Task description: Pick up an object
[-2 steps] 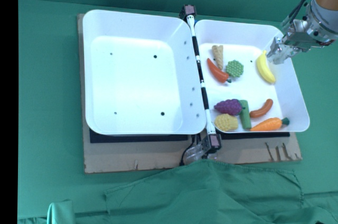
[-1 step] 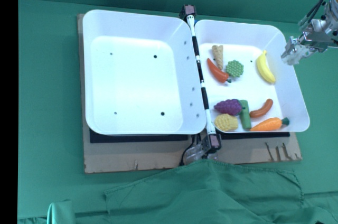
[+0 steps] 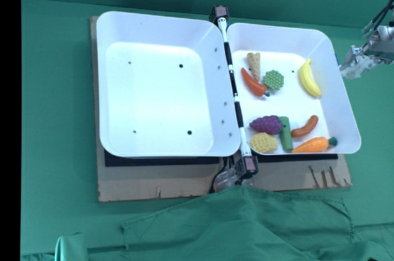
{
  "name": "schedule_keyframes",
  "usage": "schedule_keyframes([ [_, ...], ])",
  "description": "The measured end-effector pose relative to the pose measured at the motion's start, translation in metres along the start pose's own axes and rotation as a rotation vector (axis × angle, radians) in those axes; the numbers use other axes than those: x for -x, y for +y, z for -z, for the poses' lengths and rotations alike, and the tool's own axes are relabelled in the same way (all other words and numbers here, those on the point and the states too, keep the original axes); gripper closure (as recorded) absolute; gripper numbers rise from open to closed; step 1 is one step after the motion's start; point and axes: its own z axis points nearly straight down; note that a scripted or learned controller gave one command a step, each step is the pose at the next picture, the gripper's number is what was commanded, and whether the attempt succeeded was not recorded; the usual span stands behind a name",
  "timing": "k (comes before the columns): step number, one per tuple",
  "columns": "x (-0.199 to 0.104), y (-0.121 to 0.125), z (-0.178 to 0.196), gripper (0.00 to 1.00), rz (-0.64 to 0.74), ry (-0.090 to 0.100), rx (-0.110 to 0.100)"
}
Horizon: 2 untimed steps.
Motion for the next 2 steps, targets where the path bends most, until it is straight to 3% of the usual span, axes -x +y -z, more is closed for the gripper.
schedule_keyframes([
  [2,-0.001,-0.003,0.022,1.0,0.002,0.001,0.0],
])
